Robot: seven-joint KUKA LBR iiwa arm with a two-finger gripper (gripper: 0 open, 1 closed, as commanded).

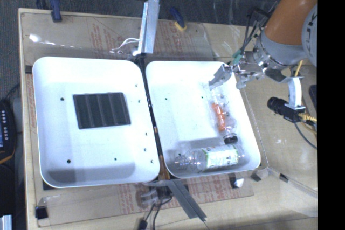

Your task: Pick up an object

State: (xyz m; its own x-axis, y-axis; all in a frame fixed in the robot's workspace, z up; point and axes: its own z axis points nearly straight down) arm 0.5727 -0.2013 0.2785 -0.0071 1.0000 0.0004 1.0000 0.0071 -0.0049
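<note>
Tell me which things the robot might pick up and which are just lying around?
For the job:
- hand, over the right bin's far edge
- clear bottle with orange inside, right bin
- clear bottle with a white label, right bin

Just lying about:
- dark ribbed mat, left bin
- blue clamps on the bench edge

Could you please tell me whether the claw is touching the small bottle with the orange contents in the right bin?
Apart. The camera view shows the claw above the bin's upper right corner, with white bin floor between it and the small bottle.

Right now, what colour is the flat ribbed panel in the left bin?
Dark grey, almost black: ribbed panel, seen in the camera view.
</note>
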